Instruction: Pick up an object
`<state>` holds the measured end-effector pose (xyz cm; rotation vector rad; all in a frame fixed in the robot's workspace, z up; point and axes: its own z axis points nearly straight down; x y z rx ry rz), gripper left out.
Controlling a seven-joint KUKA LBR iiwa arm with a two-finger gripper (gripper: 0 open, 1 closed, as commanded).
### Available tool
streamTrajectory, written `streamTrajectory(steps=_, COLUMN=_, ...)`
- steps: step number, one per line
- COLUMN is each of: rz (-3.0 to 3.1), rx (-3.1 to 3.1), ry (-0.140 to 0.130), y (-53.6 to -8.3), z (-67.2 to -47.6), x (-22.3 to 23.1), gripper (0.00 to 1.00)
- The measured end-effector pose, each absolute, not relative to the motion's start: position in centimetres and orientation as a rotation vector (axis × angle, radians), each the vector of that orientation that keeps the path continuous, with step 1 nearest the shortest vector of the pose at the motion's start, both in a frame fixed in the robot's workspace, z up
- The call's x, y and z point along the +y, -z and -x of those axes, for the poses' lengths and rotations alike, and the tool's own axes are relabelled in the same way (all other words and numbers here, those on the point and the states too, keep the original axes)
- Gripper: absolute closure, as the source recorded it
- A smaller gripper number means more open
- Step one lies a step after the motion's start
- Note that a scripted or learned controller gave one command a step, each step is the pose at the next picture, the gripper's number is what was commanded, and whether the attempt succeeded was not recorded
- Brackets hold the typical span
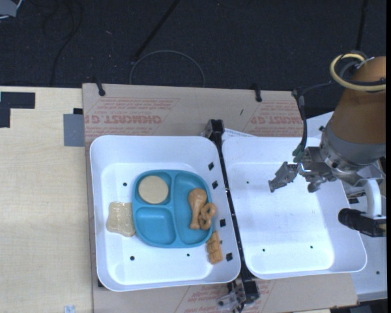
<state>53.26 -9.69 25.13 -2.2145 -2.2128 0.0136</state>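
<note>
Camera view, my inventory: right bin (pixel 293 266), under my tool (pixel 293 176), whose state I cannot tell; left bin (pixel 117 150) keeping blue tray (pixel 158 230), pretzel (pixel 201 208) resting inside it, pickable, well apart from tool.

A pale wood-grain surface (pixel 32 201) carries a sheet of printed brown cardboard (pixel 163 113) toward its right side. Black and grey square markers (pixel 13 106) sit near its far left edge. Beyond the far edge, dark carpeted floor (pixel 247 31) is strewn with looping black cables (pixel 166 60).
</note>
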Motion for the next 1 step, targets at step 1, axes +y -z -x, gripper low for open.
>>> streamTrajectory(steps=1, rz=2.22, rx=-2.222, ry=-0.002, y=-25.73, z=-53.47, x=-9.72, gripper=0.0)
